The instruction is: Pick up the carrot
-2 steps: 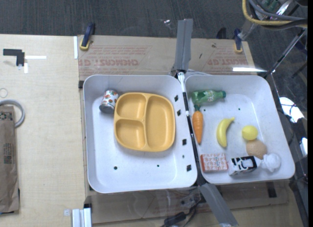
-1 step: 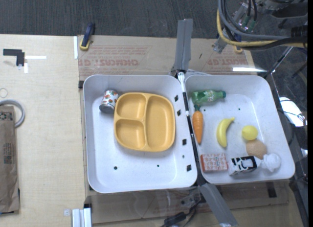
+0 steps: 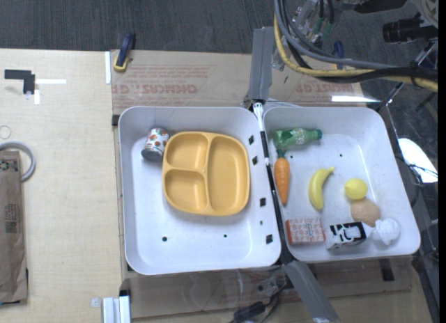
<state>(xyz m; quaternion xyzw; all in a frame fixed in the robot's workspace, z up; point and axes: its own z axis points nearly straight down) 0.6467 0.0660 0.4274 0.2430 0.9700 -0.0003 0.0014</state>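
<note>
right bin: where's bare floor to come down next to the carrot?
Bare floor: between carrot and banana, and the strip above banana and lemon, right of the green bottle. Crowded: the carrot's left side hugs the bin wall; the front edge holds a red packet and carton.

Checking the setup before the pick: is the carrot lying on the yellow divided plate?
No, the carrot lies in the right bin along its left wall, while the yellow divided plate sits in the left bin.

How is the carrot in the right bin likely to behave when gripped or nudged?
The carrot looks like smooth moulded plastic, so probably stiff, light and a bit slippery. Its round, tapered body may roll or pivot if nudged. It lies close along the right bin's left wall, which could crowd a finger on that side.
</note>
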